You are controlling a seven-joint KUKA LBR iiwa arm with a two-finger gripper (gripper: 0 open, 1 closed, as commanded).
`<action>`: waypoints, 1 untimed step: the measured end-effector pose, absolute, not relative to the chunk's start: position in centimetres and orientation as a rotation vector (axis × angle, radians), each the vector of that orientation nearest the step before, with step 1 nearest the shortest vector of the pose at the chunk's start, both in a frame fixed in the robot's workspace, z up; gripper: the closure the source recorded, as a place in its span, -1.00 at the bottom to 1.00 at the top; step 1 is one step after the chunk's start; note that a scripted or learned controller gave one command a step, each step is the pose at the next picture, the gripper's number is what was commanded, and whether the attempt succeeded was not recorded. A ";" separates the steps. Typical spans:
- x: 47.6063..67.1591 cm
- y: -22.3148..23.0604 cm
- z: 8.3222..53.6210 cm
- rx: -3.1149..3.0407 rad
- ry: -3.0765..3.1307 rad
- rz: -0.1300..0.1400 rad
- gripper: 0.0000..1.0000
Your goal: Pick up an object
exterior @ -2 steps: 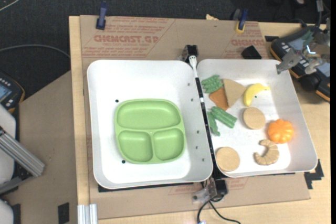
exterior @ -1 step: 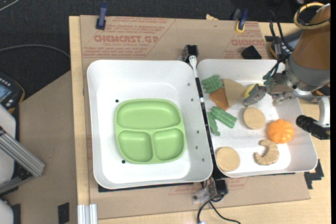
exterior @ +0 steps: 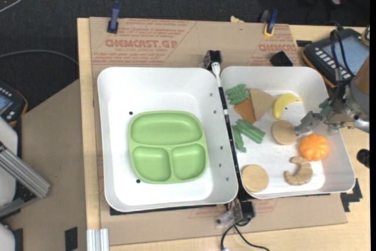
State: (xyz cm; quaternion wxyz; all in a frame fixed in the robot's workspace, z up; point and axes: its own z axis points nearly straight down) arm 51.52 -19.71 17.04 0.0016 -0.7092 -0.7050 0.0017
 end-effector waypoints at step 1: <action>51.9 -19.4 18.1 -2.224 -2.222 -0.001 1.00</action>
